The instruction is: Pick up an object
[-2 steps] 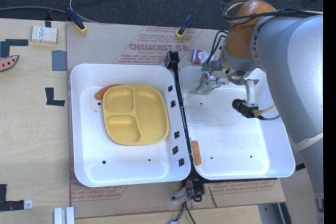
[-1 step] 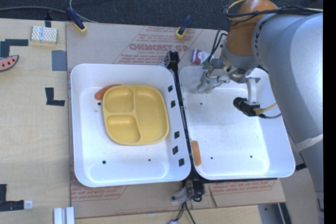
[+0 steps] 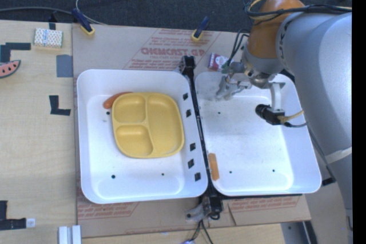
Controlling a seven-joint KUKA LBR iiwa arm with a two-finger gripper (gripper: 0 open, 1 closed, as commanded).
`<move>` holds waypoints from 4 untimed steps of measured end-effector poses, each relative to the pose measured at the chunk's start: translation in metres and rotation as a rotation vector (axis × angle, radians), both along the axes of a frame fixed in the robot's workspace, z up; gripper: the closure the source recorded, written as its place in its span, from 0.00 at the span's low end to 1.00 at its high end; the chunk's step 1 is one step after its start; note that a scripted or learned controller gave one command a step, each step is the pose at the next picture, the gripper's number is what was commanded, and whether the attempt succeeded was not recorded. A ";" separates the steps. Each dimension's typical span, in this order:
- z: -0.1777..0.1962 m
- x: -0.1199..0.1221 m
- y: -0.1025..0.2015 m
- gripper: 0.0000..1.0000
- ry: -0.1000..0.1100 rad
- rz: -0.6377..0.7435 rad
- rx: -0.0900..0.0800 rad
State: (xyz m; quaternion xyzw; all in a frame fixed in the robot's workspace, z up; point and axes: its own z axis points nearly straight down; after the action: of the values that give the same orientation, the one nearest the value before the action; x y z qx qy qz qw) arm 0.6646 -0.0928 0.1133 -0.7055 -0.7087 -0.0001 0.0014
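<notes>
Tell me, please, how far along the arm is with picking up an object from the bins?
Nothing looks picked up yet. The gripper is over the back left corner of the right bin, with no object visibly between its fingers. The orange piece lies at that bin's left wall, and the yellow divided plate sits in the left bin. The grasp and lift are left.

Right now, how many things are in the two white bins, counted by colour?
Yellow: 1, the divided plate in the left bin.
Orange: 2, one piece peeking from behind the plate, one carrot-like stick in the right bin.
Total: 3.
</notes>
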 end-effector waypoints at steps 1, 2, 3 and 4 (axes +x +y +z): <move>0.000 0.000 0.000 0.00 0.000 0.000 0.000; -0.028 0.004 -0.001 0.00 -0.002 -0.003 -0.003; -0.019 0.004 0.000 1.00 -0.002 -0.001 -0.004; -0.009 0.004 0.000 1.00 -0.001 -0.001 -0.003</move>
State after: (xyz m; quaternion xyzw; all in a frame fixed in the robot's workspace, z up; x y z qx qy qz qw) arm 0.6686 -0.0924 0.1039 -0.7057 -0.7085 0.0005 0.0002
